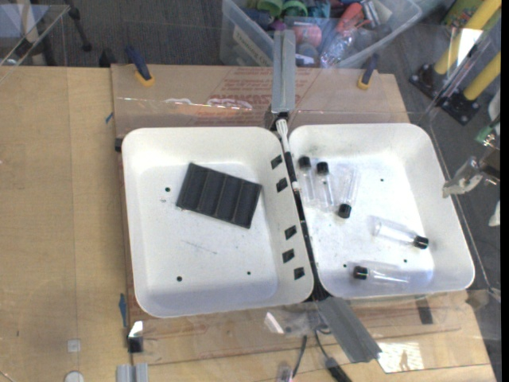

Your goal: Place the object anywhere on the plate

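Vials (402,236), clear plastic tubes with black caps, lie scattered flat in the right bin (445,213). A dark ribbed plate (219,195) lies slanted in the left bin (151,237). Pincer state: cannot tell.

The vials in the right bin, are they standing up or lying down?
Lying down. The clear vials rest lengthwise on the floor of the right bin, black caps pointing sideways. The black plate lies flat in the left bin.
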`<state>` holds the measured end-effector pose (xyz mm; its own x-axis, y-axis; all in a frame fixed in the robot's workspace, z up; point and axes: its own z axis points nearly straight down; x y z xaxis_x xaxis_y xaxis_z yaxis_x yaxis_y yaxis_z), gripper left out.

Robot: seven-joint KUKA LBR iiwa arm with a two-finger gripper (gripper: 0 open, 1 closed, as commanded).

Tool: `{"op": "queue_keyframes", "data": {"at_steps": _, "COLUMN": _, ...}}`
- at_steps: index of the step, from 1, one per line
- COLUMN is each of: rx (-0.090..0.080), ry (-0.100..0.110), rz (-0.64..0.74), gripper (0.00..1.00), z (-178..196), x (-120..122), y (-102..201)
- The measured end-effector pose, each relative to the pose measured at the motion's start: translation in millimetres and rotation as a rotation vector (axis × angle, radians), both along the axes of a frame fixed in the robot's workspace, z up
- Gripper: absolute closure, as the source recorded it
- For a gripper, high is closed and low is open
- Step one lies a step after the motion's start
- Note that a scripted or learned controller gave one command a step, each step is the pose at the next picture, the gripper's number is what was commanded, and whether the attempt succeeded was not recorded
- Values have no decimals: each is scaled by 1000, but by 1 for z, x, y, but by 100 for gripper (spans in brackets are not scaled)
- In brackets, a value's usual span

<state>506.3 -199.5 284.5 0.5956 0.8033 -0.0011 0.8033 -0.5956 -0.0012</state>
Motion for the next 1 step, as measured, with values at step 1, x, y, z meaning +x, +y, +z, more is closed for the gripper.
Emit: {"op": "queue_keyframes", "data": {"at_steps": 1, "rx": 0, "ry": 1, "rz": 2, "gripper": 100, "z": 9, "x": 1, "y": 0}}
